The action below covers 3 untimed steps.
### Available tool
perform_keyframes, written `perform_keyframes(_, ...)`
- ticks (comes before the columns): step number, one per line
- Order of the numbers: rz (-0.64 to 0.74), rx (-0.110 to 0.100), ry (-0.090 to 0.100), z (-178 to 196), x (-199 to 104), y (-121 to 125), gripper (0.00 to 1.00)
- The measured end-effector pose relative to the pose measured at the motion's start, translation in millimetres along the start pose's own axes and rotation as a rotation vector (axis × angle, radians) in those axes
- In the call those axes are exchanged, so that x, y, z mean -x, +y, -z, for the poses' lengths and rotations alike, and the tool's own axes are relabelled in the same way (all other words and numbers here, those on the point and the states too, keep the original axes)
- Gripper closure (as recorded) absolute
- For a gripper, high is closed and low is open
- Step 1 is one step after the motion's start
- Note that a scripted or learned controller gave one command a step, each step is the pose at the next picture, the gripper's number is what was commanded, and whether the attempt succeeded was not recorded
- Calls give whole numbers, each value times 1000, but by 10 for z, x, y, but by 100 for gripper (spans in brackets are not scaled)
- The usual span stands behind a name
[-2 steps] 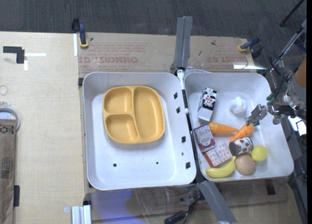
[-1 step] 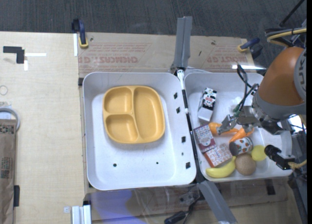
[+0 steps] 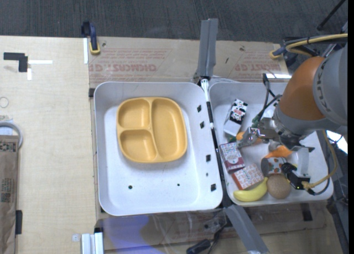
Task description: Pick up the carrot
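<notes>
The arm (image 3: 326,89) is bulky and rounded, grey with a broad orange band above the wrist, thin black cables trailing around it, ending in a small metallic gripper (image 3: 255,135).

The bench (image 3: 44,136) bears two white bins, left bin (image 3: 105,192) beside right bin (image 3: 221,89)

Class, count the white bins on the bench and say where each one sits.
2. The left bin holds a yellow divided plate; the right bin lies beside it, under the arm, holding small items.
</notes>
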State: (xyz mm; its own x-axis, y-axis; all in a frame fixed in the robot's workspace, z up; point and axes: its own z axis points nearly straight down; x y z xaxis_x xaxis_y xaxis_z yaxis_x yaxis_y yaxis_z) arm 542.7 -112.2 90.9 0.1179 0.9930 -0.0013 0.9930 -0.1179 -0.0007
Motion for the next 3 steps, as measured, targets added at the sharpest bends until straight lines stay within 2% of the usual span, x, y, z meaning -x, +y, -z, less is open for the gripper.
perform_keyframes(1, 171, -4, 0, -21, -89, 382, 0)
perform_keyframes(2, 170, -9, 1, 39, -74, 379, 100)
perform_keyframes(3, 158, -3, -1, 984, -519, 1008, 100)
